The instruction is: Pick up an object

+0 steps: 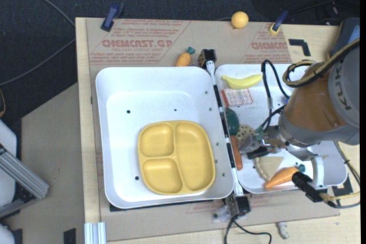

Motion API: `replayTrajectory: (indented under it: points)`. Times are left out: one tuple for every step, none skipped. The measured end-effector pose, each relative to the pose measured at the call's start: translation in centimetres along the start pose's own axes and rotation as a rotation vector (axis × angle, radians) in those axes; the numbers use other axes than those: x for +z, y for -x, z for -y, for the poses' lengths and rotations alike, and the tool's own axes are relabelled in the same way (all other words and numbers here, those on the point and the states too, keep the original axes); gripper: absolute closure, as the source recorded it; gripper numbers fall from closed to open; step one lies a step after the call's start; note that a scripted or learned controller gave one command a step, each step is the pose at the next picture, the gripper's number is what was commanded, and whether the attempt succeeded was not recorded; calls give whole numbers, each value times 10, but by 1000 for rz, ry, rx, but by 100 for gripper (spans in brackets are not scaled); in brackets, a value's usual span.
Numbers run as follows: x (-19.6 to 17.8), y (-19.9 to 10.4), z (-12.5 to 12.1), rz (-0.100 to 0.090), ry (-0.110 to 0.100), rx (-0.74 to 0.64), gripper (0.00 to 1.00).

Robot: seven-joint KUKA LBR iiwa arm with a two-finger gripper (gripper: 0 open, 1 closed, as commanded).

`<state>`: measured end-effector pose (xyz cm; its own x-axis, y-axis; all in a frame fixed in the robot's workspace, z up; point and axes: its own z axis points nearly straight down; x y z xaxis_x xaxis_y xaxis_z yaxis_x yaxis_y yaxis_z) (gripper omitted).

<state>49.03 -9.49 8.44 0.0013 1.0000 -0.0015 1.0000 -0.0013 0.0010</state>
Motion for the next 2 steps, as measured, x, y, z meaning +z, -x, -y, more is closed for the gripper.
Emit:
replayTrajectory:
  points:
    - [-10, 0, 0, 0, 1, 0, 100]
    - [-101, -78, -46, -3, 2, -5, 100]
